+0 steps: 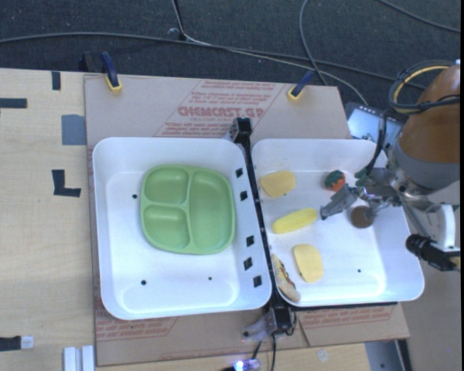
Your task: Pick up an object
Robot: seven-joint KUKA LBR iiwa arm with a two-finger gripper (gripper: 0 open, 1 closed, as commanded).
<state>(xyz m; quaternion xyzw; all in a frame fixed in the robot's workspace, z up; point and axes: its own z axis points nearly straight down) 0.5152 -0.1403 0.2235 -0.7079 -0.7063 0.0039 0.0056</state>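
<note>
The right bin (387, 280) holds several small items: a pale yellow lump (278, 183), a long yellow piece (295, 221), a yellow chunk (308, 263), a small orange and green item (336, 180) and a brown round item (362, 217). My gripper (332, 207) hangs low over the right bin's middle, pointing left. It sits just below the orange and green item, left of the brown one and right of the long yellow piece. Nothing shows in its grasp.
A green divided plate (189, 209) lies in the left bin (116, 284). A brown and white item (284, 280) rests against the right bin's front left wall. The grey arm (425, 145) overhangs the right bin's right side. Cables trail behind the bench.
</note>
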